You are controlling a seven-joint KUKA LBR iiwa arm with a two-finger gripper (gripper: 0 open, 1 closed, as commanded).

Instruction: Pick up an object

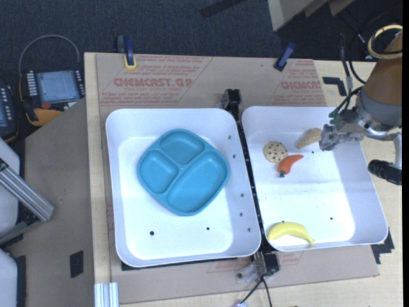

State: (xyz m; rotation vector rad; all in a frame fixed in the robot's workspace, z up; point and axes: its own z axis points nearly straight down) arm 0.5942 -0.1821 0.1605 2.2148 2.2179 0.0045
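I see the left bin (121, 171) holding a single blue plate (183, 170) with three compartments, one small pair toward the far side and a large one toward the near right. The plate lies flat around the middle of the bin floor, apart from every wall, and I see no food in its compartments.

In the right bin (358, 216) I count four small things. A round cookie (275, 150) with dark specks lies in the far left part, close to the wall shared with the left bin. Just to its right and slightly nearer lies a small red-orange pepper (290, 164) with a dark stem end, close to the cookie but apart from it. Farther right and toward the far side lies a pale tan piece (309, 137), too blurred for me to name. A yellow banana (291, 233) lies against the near wall, well apart from the rest.

The gripper (331, 137) hangs at the right end of the tan piece, reaching in from the right. I cannot tell how its jaws stand, nor whether they touch the piece.
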